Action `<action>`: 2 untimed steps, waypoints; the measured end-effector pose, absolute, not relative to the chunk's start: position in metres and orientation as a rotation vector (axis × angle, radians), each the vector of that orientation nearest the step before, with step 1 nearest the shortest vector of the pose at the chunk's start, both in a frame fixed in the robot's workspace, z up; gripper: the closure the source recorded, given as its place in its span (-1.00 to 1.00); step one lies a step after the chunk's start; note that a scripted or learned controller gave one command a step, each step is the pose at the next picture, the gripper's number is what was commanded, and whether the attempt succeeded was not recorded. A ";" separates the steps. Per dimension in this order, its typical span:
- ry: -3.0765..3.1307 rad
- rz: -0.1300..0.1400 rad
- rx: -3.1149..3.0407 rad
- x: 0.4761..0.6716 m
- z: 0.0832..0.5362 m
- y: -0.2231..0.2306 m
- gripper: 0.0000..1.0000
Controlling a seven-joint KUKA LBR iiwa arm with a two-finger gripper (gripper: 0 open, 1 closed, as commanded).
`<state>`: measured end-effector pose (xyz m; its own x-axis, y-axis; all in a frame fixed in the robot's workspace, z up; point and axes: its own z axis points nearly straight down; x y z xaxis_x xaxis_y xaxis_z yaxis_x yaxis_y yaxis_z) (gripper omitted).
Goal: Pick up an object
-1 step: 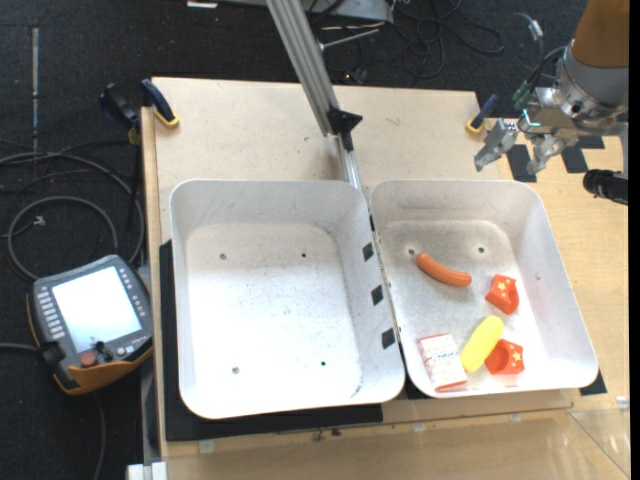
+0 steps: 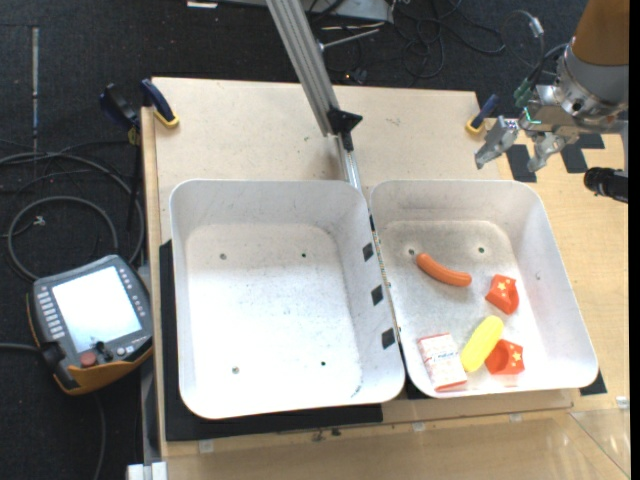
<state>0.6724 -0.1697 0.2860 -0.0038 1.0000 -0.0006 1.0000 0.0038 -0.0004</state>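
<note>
The right bin [image 2: 540, 218] holds an orange sausage [image 2: 443, 269], two red pieces [image 2: 502, 294] [image 2: 507, 357], a yellow banana-like piece [image 2: 481, 341] and a small white and red box [image 2: 441, 360]. My gripper [image 2: 517, 149] hangs above the bench just behind the right bin's far right corner, well apart from all these objects. Its two fingers point down, spread apart, with nothing between them.
The left bin [image 2: 265, 298] lies beside the right one. A slanted metal pole [image 2: 305, 53] runs from the top of the view down to the bins' shared edge. Clamps [image 2: 160, 106] sit at the bench's back corners. A teach pendant [image 2: 90, 318] lies on the floor, left.
</note>
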 end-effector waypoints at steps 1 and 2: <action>2.225 -0.006 2.225 0.666 0.223 -0.168 -1.00; 2.224 -0.004 2.223 0.663 0.179 -0.164 -1.00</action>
